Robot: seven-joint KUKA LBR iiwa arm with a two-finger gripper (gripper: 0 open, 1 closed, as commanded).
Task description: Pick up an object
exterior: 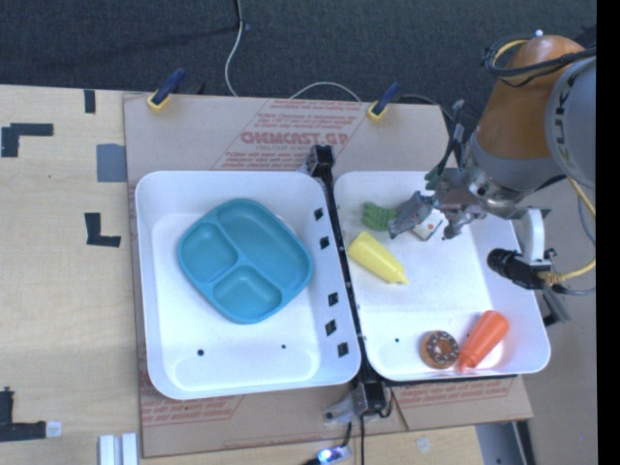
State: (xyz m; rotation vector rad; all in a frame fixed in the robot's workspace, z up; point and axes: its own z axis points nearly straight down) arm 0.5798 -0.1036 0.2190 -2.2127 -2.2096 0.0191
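Observation:
My gripper (422, 217) hangs over the back of the right bin (441, 260), its fingers spread apart with a small white piece seen between them. Just left of it lies a green leafy toy (378, 215). A yellow toy (377, 258) lies in front of the green one, near the divider. An orange carrot (481, 338) and a brown doughnut (440, 349) rest at the right bin's front edge. In the left bin (165, 260) sits a blue divided plate (244, 259).
A black divider rail (334, 260) runs between the two bins. Both bins rest on a cardboard sheet (281, 134) held by yellow-and-blue clamps (166, 87) at the back. A black cable (237, 37) trails behind.

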